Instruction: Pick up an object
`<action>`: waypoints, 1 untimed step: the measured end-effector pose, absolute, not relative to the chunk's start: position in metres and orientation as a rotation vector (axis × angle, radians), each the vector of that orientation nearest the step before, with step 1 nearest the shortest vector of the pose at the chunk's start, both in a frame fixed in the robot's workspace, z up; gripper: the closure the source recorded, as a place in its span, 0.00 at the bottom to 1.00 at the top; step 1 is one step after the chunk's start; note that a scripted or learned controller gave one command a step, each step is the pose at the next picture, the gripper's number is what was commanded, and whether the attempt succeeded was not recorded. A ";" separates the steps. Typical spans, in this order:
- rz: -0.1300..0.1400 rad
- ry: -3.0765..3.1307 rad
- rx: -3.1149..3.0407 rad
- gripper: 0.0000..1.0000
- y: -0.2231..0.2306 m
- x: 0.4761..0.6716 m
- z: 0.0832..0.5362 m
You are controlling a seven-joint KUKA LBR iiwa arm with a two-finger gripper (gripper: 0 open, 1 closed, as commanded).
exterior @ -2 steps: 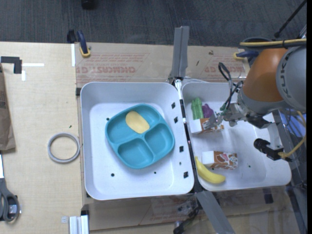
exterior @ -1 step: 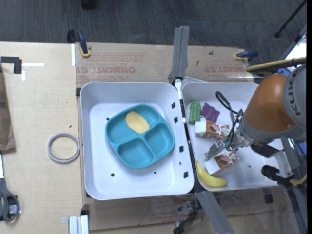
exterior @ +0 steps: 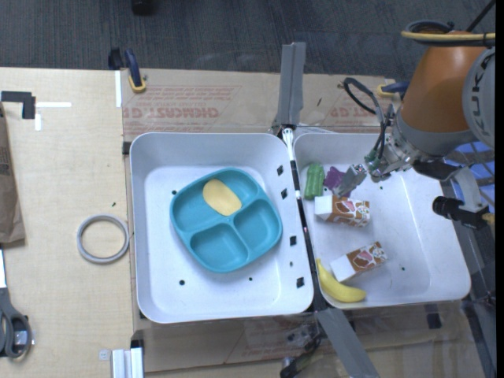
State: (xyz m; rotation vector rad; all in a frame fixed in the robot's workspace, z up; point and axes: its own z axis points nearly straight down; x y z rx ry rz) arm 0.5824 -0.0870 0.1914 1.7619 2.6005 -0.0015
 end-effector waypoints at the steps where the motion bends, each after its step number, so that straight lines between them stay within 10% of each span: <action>1: 0.000 2.649 1.684 0.00 -0.098 0.607 0.210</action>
